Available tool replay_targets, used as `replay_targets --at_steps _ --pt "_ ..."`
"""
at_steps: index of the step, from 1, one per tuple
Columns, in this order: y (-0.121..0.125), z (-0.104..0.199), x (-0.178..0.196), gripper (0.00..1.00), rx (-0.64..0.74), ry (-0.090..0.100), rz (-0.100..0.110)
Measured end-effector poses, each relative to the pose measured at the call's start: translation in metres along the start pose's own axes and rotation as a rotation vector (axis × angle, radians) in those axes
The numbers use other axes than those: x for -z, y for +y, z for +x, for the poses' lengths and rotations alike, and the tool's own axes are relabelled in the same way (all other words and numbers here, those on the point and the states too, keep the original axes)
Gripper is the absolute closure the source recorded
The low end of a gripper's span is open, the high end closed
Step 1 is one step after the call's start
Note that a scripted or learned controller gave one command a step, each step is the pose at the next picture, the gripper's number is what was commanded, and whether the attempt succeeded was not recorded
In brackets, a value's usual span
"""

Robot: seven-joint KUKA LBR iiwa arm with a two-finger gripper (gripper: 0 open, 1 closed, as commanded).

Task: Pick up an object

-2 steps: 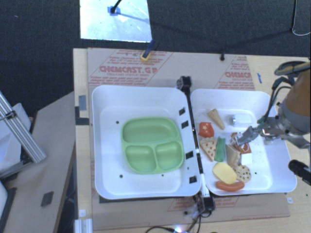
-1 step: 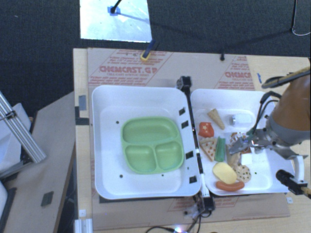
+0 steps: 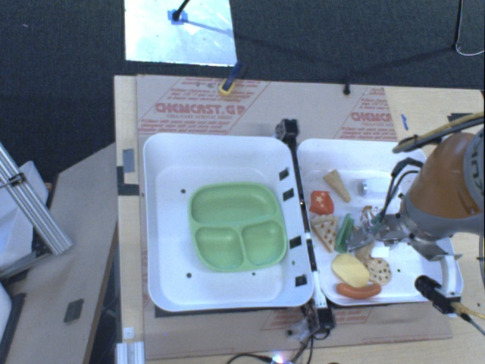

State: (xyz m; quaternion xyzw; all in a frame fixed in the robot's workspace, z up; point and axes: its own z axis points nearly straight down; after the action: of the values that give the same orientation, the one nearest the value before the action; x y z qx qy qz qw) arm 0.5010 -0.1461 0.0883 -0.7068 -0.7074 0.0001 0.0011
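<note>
The right bin (image 3: pixel 356 152) holds several toy foods: a red piece (image 3: pixel 321 202), a tan wedge (image 3: pixel 338 186), a pizza-like slice (image 3: pixel 326 232), a green stick (image 3: pixel 344 233), a yellow piece (image 3: pixel 348 269), a speckled cookie (image 3: pixel 377 271) and a red-orange sausage (image 3: pixel 358 290). My gripper (image 3: pixel 369 230) hangs low over the middle of this bin, just right of the green stick and above the cookie. The arm's orange band and grey wrist (image 3: pixel 447 192) cover the bin's right side.
The left bin (image 3: pixel 163 203) carries a green three-compartment tray (image 3: pixel 233 226). A black divider with clips (image 3: pixel 297 203) runs between the bins. Cardboard lies under both bins. A metal rail (image 3: pixel 30 211) stands off the bench at the left.
</note>
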Motion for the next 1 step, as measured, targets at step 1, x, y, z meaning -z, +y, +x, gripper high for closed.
replay_targets --at_steps 1 --pt "0.0005 -0.0005 0.0127 1.0 0.0 -0.002 -0.004"
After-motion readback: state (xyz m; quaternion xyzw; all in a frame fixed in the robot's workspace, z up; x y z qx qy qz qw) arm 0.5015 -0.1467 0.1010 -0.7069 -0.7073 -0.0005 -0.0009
